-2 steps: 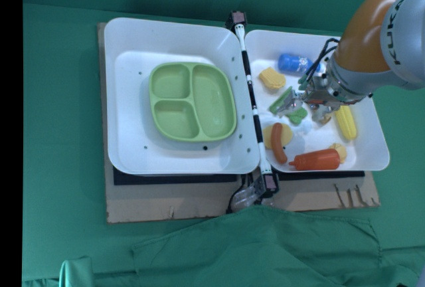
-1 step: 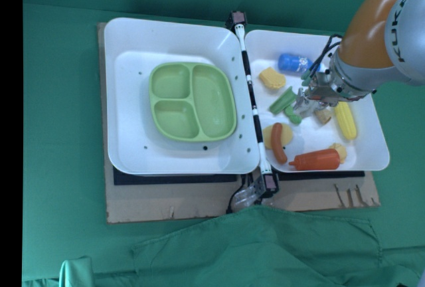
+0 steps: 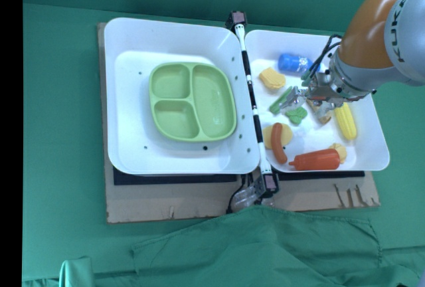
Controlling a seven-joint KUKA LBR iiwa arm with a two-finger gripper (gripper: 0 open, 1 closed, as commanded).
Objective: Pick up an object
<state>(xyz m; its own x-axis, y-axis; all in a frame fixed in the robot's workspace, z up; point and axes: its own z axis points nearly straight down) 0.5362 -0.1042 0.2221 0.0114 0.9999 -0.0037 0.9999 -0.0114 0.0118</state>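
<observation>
The pincer (image 3: pixel 317 98) is hanging low over the right bin (image 3: pixel 372 146), with the grey arm (image 3: pixel 392 33) reaching in from the right; I cannot tell from this view whether it is gripping anything. Just to its left, a green pea pod (image 3: pixel 284 99) and a small green leafy piece (image 3: pixel 297 115) are lying close by. Up and to the left, a yellow-orange toy (image 3: pixel 271 78) is sitting, and a blue bottle (image 3: pixel 293 63) is lying above. To the right and a little below, a corn cob (image 3: pixel 345 121) is resting. Farther below, a red ketchup bottle (image 3: pixel 317 160) and a hot dog (image 3: pixel 277 141) are lying. Well to the left, a green divided plate (image 3: pixel 192 101) is sitting in the left bin (image 3: pixel 133 46).
</observation>
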